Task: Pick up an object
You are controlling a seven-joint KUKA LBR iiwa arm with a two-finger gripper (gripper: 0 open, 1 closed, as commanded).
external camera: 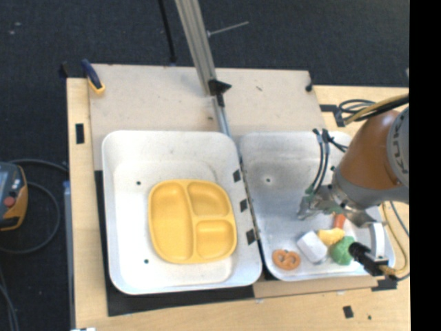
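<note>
the things to pick lie bunched in the lower right of the frame, in the near corner of the right bin [275,164]: a brown pretzel-shaped piece [285,258], a white block [311,246] just beside it, a yellow piece [331,236], a green piece [341,252] and a small orange-red bit [338,221]. they sit touching or nearly so, probably because the bin's floor lets loose items gather against its near wall.

the pincer [318,204] hangs over the bin just above and left of that bunch, under the arm's orange band [368,158]. whether its tips are apart or together cannot be told, and nothing is seen held in it.

crowding looks like the main hindrance: a close on one item may nudge its neighbours, and the bin wall hems in the green piece. the pretzel piece, at the bunch's left edge, seems freest.

further left, the left bin [124,185] carries a yellow divided tray [193,221], well apart. a grey metal post [200,47] crosses the bench [151,95] at upper centre.
</note>
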